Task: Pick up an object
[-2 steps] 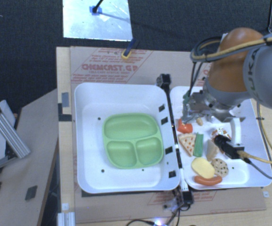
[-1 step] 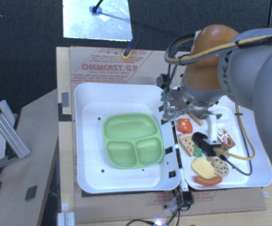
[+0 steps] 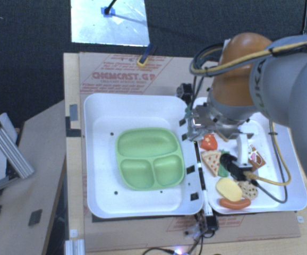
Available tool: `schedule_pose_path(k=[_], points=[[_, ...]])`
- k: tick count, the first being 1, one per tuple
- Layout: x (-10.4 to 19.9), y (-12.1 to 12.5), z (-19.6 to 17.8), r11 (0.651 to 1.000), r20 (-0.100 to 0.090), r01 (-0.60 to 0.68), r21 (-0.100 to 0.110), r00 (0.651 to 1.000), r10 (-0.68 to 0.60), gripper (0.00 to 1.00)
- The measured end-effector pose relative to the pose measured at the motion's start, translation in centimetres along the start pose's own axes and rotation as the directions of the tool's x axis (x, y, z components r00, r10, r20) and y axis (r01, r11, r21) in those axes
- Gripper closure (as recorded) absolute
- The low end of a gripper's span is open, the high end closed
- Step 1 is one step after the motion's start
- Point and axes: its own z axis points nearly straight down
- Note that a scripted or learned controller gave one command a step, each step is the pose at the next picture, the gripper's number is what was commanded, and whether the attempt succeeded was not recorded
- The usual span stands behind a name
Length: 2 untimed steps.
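Note:
My gripper [image 3: 215, 130] hangs low over the back left part of the right bin [image 3: 297, 195], under the orange wrist band. Just beneath it lies a red toy tomato [image 3: 209, 142]. In front of that are a pizza slice [image 3: 212, 162], a small green piece [image 3: 223, 170], a yellow lump [image 3: 228, 187], a brown cookie [image 3: 248, 190] and a red sausage [image 3: 234, 203]. A cake wedge [image 3: 257, 159] lies to the right. The arm hides the back of this bin.
A green three-compartment plate [image 3: 145, 158] lies in the middle of the left bin [image 3: 97, 116]. Both bins rest on cardboard [image 3: 124, 76]. A shiny metal sheet [image 3: 108, 15] lies beyond the bench, and a metal rail [image 3: 5, 147] stands at the far left.

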Motion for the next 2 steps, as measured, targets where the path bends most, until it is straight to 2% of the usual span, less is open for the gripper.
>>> schedule_pose_path(k=[1, 2], points=[[0.3, 1.0, -1.0, 1.000, -0.001, 0.004, -0.002, 1.000, -0.004, 1.00], [-1.2, -0.4, -1.0, 1.000, 0.000, -0.001, 0.000, 1.000, 0.001, 1.00]])
